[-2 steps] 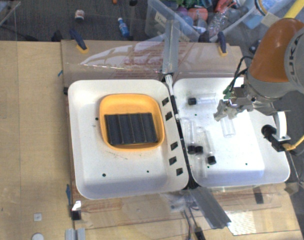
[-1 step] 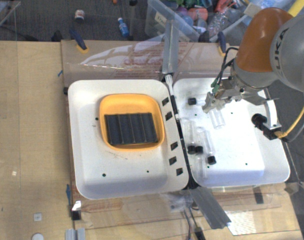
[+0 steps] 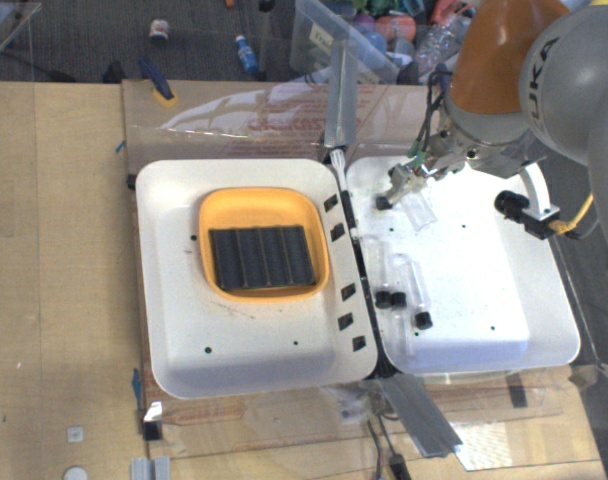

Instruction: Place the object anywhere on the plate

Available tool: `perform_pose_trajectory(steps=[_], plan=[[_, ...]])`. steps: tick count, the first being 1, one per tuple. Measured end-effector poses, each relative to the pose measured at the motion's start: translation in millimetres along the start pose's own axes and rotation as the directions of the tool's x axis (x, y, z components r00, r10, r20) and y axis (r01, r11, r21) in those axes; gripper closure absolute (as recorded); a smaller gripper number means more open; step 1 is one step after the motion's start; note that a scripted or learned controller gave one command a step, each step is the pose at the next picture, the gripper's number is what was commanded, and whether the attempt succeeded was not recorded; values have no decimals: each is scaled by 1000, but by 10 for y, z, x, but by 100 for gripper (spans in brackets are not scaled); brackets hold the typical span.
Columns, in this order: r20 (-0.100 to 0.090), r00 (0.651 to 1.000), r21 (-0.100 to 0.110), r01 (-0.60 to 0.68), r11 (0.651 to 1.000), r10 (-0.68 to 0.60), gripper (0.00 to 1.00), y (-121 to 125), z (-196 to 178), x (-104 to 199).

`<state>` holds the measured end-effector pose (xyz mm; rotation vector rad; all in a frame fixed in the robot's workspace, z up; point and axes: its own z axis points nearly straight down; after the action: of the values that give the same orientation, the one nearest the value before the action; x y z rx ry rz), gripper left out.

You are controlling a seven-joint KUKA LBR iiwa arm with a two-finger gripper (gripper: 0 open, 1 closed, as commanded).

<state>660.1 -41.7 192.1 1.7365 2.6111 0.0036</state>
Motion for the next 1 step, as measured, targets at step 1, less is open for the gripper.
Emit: perform_pose_trajectory(steps=[1], plan=[[0, 993, 0, 121, 993, -121, 100, 126, 63, 114]])
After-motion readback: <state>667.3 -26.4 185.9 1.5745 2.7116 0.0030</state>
